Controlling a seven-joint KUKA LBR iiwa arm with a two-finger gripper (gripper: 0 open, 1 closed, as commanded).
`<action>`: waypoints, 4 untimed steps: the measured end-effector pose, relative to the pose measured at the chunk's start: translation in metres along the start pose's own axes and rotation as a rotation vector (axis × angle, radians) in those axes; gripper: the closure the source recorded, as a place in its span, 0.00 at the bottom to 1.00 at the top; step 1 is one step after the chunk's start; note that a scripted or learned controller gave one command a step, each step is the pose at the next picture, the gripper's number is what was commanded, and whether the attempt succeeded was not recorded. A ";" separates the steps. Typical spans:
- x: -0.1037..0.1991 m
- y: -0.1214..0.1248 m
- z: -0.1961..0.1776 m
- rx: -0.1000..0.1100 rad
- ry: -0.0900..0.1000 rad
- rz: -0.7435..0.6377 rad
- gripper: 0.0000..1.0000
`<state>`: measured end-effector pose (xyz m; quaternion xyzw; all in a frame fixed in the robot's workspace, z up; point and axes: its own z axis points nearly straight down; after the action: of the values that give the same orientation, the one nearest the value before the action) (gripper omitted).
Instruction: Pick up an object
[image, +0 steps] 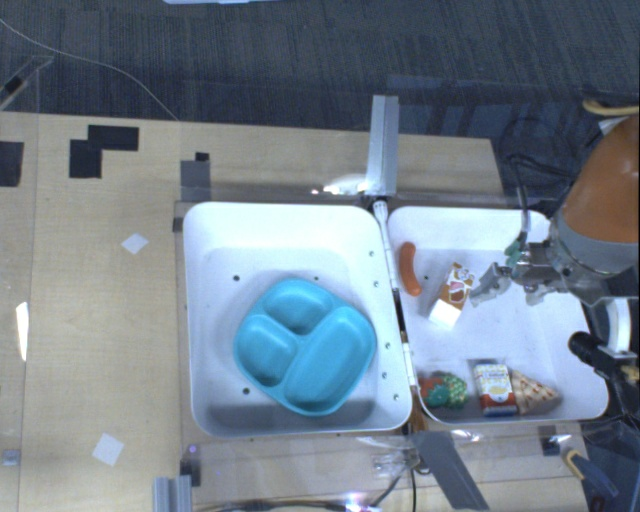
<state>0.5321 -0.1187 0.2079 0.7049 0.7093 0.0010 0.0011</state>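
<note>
Setting: we see a robotics lab | bench: pale wooden top (90, 330) with black marker squares (100, 148) at far left | fixtures: metal brackets (384, 140) clamp two white bins (200, 300) | floor: dark carpet (300, 50) with loose cable (110, 70)

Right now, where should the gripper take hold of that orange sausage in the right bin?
Probably across the middle of the sausage, from straight above. It lies flat and lengthwise along the right bin's left wall, so close the fingers across its narrow width; the wall side looks tight.

Pale wood bench (90, 330), dark carpet (300, 60)
</note>
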 end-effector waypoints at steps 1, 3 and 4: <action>-0.008 0.034 0.093 -0.034 -0.004 -0.127 0.00; 0.049 0.061 0.015 -0.002 0.000 0.019 0.00; 0.027 0.137 0.055 -0.002 -0.001 -0.148 0.00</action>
<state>0.6695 -0.0912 0.1534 0.6504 0.7596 0.0013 0.0025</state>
